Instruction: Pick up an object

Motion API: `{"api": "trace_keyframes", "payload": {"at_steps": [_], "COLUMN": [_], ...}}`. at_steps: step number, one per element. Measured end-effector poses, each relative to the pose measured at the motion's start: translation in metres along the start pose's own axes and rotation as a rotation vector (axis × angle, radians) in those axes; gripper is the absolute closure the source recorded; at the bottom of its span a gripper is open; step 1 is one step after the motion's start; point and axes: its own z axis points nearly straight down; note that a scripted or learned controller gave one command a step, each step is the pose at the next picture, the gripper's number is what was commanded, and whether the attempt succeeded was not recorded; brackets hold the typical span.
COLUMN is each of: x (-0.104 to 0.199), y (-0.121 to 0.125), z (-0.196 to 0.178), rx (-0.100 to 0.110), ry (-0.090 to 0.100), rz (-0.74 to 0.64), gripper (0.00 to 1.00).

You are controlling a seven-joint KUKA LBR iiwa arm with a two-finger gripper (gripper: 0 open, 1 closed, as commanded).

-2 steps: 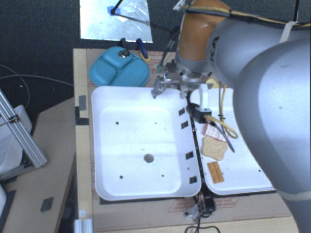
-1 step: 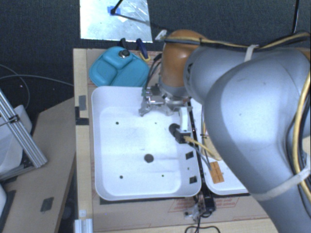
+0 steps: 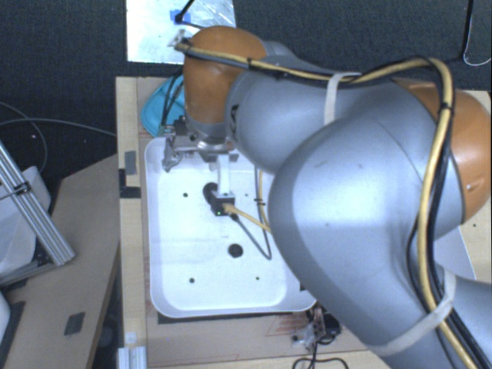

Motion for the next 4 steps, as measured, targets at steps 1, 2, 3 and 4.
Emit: {"api": "trace_keyframes", "payload": {"at_steps": [1, 2, 3, 4], "x": [0.001, 0.001, 0.001, 0.003], "y": [0.0, 0.0, 0.001, -0.018], "z": [0.028, 0.027, 0.016, -0.195], "rx": [0.007, 0.007, 0.004, -0.011], "ry": [-0.004, -0.004, -0.004, 0.004], "rz": [0.009, 0.006, 0.005, 0.008], "gripper": [0.0, 0.0, 1.0, 1.0]}}
